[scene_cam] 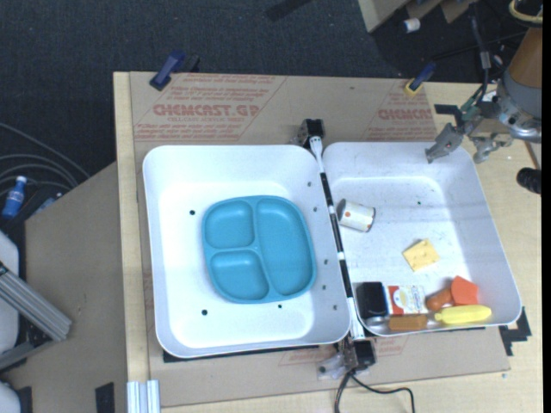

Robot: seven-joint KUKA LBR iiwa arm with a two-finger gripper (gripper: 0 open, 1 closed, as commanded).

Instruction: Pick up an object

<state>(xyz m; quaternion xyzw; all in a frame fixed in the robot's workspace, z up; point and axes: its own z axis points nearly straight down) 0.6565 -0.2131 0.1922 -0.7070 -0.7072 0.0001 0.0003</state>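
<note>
While claw (463,143) hovers fingers apart, unladen, over right bin's (482,188) far corner: approach step. Next: descend toward cheese wedge (420,255) below-left.

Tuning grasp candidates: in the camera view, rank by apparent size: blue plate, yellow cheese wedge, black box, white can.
1. blue plate, far the largest.
2. black box and white can: look about alike, so unranked.
3. yellow cheese wedge, slightly smaller, a close call.
</note>
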